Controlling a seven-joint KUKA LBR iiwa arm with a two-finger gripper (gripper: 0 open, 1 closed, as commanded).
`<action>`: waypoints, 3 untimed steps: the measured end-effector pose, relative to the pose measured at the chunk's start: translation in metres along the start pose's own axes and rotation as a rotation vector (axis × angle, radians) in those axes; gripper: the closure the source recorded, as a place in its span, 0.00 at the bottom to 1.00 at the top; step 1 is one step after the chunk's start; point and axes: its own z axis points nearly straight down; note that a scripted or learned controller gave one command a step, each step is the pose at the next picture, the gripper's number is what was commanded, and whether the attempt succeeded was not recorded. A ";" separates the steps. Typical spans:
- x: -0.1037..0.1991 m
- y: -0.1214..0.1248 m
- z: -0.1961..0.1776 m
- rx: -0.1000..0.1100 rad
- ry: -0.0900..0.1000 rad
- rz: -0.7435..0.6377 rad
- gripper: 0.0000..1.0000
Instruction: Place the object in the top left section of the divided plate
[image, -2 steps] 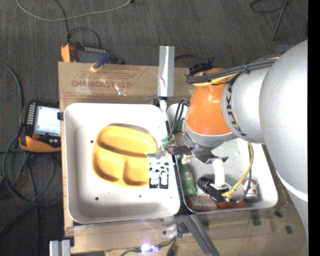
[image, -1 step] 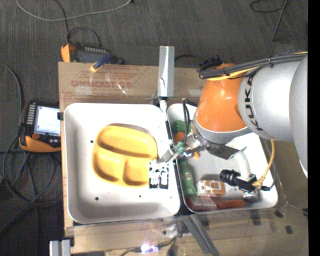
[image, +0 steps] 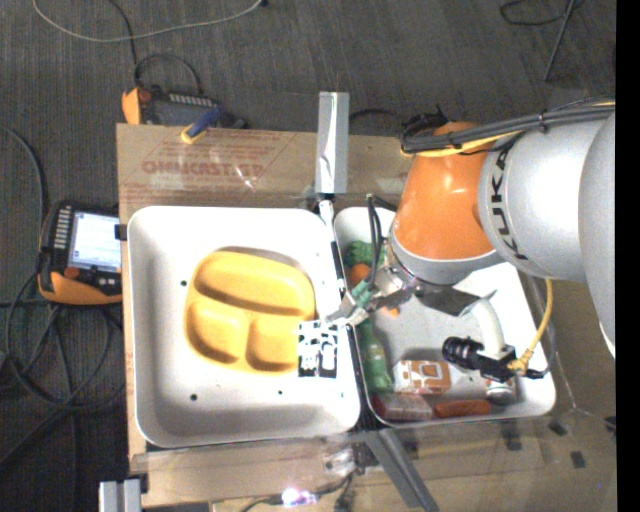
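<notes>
1. At 5 o'clock, locate the right bin (image: 540, 396). Along its near wall lies a red-brown item (image: 440, 408). Just behind it sits an orange-and-white packet (image: 425, 375). A green item (image: 375, 366) lies at the packet's 9 o'clock, against the wall between the bins. You cannot tell which of these is the object to be placed.

2. At 7 o'clock, locate the left bin (image: 165, 400). The yellow divided plate (image: 250, 310) lies flat near its middle. A black-and-white patterned tag (image: 320, 351) sits at the plate's 4 o'clock, touching its rim.

3. Locate the pincer (image: 355, 300) at the plate's 3 o'clock, over the wall between the bins and just above the tag. You cannot tell whether it is wide or narrow, and no item shows in its grip.

4. A small orange item (image: 358, 272) lies at the pincer's 12 o'clock, in the right bin's far left corner.

5. The arm (image: 520, 200) enters from 3 o'clock and covers the far part of the right bin.

6. Farthest off, the cardboard-covered worktop (image: 220, 165) extends toward 11 o'clock.
</notes>
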 end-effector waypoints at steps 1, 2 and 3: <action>-0.005 0.018 -0.006 -0.003 -0.003 -0.073 1.00; -0.037 0.054 -0.040 -0.004 -0.003 -0.010 1.00; 0.067 0.049 0.023 -0.002 -0.002 0.222 1.00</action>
